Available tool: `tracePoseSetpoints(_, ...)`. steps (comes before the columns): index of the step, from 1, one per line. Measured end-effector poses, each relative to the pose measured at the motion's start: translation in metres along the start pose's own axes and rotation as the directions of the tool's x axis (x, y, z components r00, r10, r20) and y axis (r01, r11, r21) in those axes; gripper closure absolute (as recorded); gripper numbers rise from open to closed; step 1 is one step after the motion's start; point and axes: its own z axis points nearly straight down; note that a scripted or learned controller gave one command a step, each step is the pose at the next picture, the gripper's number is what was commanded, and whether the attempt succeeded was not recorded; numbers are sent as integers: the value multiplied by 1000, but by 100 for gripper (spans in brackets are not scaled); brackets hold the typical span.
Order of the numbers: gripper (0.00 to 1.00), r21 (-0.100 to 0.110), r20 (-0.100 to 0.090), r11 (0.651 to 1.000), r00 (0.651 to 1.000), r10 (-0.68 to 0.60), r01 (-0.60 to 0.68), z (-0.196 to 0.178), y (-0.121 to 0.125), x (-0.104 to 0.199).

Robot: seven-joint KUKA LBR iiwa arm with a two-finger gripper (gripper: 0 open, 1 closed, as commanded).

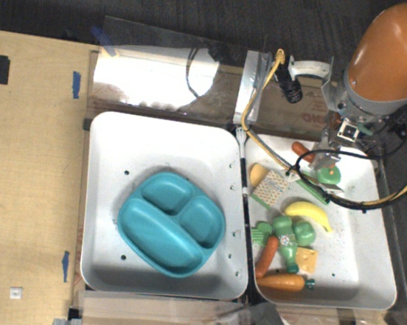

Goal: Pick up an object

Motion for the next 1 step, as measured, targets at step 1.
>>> tracePoseSetpoints(1,100,-3,-13,998,998,-61,61,-68,43,12)
